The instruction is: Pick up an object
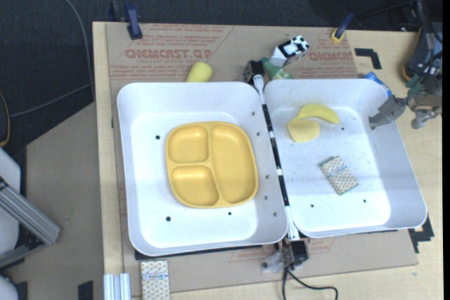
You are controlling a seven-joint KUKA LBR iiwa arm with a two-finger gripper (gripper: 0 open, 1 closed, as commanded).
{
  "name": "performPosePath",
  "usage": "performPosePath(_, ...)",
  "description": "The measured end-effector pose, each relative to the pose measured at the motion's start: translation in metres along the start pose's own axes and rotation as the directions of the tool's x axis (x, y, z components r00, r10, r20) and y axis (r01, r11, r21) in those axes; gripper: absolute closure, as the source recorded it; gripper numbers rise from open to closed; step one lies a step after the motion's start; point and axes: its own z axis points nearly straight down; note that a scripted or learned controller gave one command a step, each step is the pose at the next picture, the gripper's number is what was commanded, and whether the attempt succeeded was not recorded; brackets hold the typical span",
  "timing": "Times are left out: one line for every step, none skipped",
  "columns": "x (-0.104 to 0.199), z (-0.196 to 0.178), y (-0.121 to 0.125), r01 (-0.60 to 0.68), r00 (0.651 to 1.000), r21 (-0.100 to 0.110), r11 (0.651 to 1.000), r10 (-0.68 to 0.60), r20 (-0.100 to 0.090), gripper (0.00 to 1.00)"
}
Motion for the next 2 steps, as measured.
performPosePath(0.035,0.079,0.048,0.001,1.0,0.003,1.0,-0.001,-0.002,0.0)
performPosePath(0.071,0.183,0.133,0.001,1.0,0.001,1.0,-0.001,-0.001,0.0)
